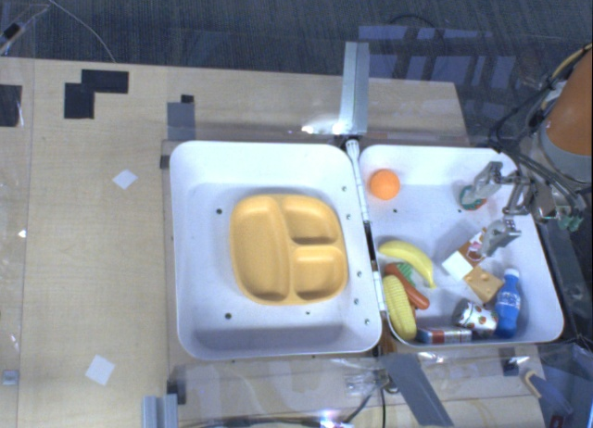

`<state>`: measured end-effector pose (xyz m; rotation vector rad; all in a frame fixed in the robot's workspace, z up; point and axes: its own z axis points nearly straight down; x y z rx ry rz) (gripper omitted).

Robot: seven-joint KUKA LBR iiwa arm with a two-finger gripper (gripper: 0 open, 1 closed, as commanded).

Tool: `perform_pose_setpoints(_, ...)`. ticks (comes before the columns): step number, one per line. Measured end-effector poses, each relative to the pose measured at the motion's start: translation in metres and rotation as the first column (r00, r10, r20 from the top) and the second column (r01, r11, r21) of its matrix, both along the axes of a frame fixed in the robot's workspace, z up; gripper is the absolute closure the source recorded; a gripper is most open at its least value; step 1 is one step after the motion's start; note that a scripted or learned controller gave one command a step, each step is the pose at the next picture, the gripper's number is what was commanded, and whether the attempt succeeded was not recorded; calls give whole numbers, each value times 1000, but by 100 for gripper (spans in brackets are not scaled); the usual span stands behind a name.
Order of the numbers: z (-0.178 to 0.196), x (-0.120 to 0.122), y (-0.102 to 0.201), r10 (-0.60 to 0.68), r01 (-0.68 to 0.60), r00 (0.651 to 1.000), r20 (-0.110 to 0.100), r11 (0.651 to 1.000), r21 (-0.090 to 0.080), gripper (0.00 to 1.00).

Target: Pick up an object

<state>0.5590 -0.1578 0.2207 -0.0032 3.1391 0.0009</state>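
Note:
My gripper (492, 208) hangs over the right part of the right bin (422, 162), reaching in from the right, its jaws open and nothing between them. One finger (484, 180) is beside a small green and red item (472, 197). The other finger (501, 231) is just above a small red and white item (475, 248). Further objects lie in this bin: an orange ball (384, 183), a banana (409, 258), a corn cob (398, 304), a red sausage-like piece (412, 291), a white block (456, 263), a tan cracker (482, 282), a blue bottle (508, 303) and a can (473, 317).
The left bin (199, 232) holds a yellow divided plate (286, 247). A metal post (355, 93) stands behind the seam between the bins. The orange band of the arm (570, 111) is at the right edge.

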Motion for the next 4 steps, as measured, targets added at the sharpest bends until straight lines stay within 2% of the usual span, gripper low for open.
perform_pose_setpoints(1, -120, 19, 11, -331, 331, 944, -7, 944, 0, 0)
perform_pose_setpoints(2, -108, 22, 11, -325, 325, 946, 0, 946, 2, 100)
perform_pose_setpoints(3, -109, 22, 12, -325, 325, 946, 0, 946, 2, 0)
perform_pose_setpoints(4, -99, 23, 13, -319, 319, 948, 2, 948, 2, 100)
